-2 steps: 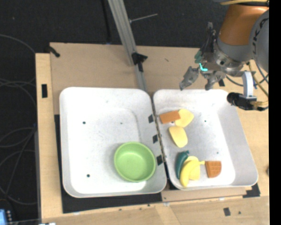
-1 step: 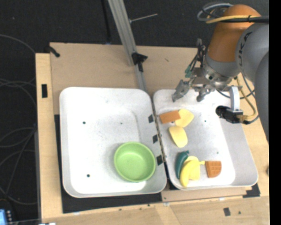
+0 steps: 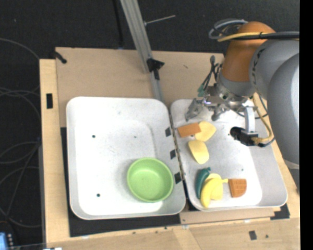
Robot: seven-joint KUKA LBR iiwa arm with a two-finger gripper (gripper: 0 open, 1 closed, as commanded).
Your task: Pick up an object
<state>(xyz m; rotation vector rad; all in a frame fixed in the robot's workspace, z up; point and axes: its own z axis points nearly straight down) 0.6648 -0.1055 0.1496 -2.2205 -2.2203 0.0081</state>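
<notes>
My gripper (image 3: pixel 208 110) hangs over the right bin's (image 3: pixel 266 189) far end; how wide it stands I cannot tell. The orange block (image 3: pixel 188 129) lies just below-left, long axis running left-right.

A tan counter (image 3: pixel 104 72) carries two shallow white bins side by side: left bin (image 3: pixel 94 119) and right bin (image 3: pixel 266 181), edges touching
</notes>
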